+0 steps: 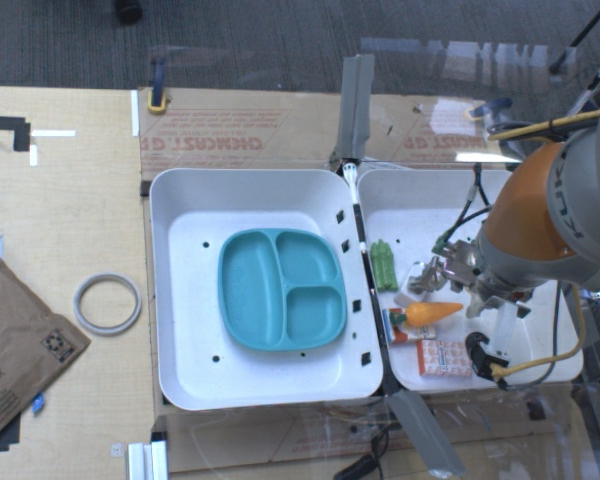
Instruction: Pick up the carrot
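The carrot [430, 313] lies in the right bin [420, 193], not yet lifted, with the gripper [448, 280] just above it, its grip state impossible to tell.

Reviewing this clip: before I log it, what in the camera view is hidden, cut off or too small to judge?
- Gripper: the arm's wrist covers its fingers, so grip on the carrot cannot be judged.
- Right bin: its far right side lies under the arm.
- Small packet: print too small to read.
- Green item: too small to identify.
- Cardboard box: cut off by the left edge.
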`<state>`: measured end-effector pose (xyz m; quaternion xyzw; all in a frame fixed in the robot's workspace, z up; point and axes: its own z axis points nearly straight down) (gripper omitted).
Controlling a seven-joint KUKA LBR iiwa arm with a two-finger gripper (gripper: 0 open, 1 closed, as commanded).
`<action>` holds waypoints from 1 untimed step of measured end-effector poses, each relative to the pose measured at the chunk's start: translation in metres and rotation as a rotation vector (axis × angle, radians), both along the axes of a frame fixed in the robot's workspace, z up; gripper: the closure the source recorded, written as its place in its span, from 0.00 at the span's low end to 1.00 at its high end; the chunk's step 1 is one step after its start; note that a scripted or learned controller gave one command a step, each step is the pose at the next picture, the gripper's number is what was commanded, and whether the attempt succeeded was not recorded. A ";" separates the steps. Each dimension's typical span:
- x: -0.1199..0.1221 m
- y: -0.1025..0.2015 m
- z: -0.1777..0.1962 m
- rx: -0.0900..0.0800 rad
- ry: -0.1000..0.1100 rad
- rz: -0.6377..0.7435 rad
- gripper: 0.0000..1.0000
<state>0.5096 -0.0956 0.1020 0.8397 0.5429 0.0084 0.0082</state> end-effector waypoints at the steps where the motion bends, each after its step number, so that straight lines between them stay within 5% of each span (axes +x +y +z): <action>1: -0.006 0.004 0.000 0.008 -0.003 -0.148 0.00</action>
